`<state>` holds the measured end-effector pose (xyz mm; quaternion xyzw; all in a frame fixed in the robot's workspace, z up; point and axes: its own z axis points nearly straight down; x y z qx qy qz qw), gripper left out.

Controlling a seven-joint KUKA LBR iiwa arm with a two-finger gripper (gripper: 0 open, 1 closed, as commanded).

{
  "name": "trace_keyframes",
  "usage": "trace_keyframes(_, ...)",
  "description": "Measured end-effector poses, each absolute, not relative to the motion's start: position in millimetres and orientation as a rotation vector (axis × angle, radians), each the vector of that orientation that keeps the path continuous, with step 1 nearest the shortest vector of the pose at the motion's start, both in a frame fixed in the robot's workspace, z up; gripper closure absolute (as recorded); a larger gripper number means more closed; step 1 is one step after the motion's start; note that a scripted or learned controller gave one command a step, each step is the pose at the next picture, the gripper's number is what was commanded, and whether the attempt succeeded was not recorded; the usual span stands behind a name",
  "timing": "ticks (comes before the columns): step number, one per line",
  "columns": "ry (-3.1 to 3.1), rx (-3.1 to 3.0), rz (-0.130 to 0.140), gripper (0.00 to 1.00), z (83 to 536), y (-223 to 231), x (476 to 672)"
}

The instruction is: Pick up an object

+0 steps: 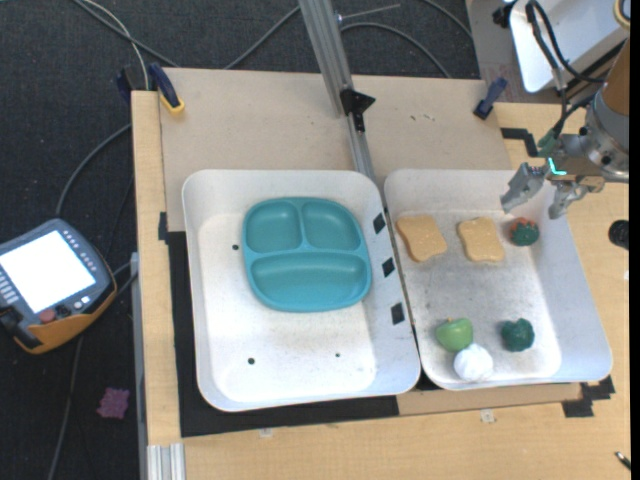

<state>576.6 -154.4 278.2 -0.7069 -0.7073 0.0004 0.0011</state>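
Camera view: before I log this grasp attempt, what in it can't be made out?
- Arm: cut off by the right edge; just the wrist end is in frame.
- Small red-and-green item under the open gripper: too small to identify.
- Dark green piece and white ball: too small and soft to name.
- Pendant screen at left: washed out, unreadable.

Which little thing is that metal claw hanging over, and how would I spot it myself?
Look at the right-hand white bin, at its far corner beside the end effector. There lies a small round toy, red with a green patch. Its nearest neighbours are two flat tan bread slices to its left; it alone is red.
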Motion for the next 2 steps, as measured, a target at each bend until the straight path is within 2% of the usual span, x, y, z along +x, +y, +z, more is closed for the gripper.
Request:
trace_keyframes(1,-2.222,-2.22,0.0,0.0,279.1,-154.4,577.1)
trace_keyframes(2,-2.217,-2.217,0.004,0.0,218.7,-148.2,572.9)
